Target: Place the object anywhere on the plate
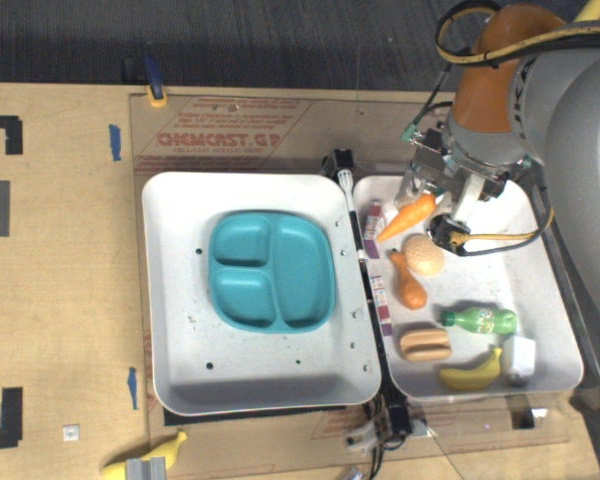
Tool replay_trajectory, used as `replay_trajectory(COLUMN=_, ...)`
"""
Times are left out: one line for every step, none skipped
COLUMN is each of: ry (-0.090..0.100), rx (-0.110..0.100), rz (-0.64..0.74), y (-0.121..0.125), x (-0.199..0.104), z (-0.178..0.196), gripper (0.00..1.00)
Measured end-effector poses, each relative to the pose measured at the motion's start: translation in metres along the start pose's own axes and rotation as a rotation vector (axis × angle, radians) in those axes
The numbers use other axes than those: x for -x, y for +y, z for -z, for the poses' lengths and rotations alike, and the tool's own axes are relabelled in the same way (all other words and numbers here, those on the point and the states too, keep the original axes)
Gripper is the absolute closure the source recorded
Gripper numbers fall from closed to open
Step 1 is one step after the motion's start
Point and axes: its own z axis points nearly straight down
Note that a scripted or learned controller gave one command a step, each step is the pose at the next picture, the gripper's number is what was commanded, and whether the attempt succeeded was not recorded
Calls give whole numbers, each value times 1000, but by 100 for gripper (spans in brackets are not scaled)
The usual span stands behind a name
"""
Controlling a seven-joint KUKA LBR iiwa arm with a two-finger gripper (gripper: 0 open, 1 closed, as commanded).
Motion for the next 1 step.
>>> replay_trajectory(ry=4, rx=3, rz=-5, y=-37, x=-43, z=0, gripper=100)
